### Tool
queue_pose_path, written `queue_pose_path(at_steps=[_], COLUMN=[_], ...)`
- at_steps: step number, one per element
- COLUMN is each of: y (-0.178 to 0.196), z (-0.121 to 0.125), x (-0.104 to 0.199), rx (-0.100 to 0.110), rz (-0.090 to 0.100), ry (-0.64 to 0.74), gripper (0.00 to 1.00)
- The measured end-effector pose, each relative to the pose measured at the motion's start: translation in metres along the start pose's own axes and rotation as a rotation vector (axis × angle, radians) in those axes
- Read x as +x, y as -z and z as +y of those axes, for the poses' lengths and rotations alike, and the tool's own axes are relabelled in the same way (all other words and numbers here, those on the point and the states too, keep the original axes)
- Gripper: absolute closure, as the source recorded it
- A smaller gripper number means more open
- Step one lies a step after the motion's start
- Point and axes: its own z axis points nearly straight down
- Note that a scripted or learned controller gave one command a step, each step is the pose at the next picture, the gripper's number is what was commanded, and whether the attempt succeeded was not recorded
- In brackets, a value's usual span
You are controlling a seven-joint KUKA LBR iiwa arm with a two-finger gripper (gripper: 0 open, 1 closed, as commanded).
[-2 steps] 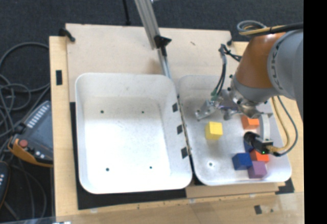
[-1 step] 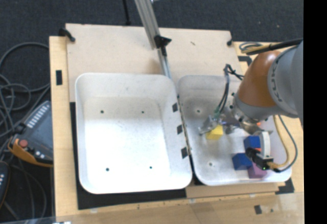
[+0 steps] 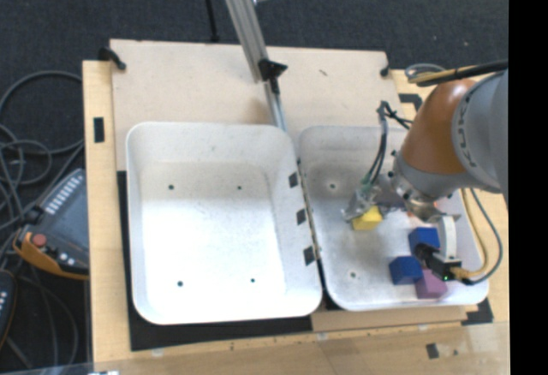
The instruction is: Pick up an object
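In the right shallow white bin (image 3: 342,193), a small yellow block (image 3: 368,218) sits at the grey arm's hand (image 3: 363,209); whether the hand grips it, I cannot tell. Blue blocks (image 3: 404,270) lie at five o'clock. The yellow block is probably light and rigid, best pinched across flat sides.

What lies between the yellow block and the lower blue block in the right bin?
In the camera view, only bare white bin floor separates the yellow block from the lower blue block; nothing sits between them.
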Motion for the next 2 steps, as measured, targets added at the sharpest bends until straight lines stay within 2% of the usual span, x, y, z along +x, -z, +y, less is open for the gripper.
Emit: queue_pose_path(at_steps=[1,2], y=[0.093,0.088], z=[0.041,0.102], x=[0.105,0.185], rx=[-0.004,0.002], rz=[0.003,0.004], ry=[0.020,0.019], gripper=[1.00,1.00])
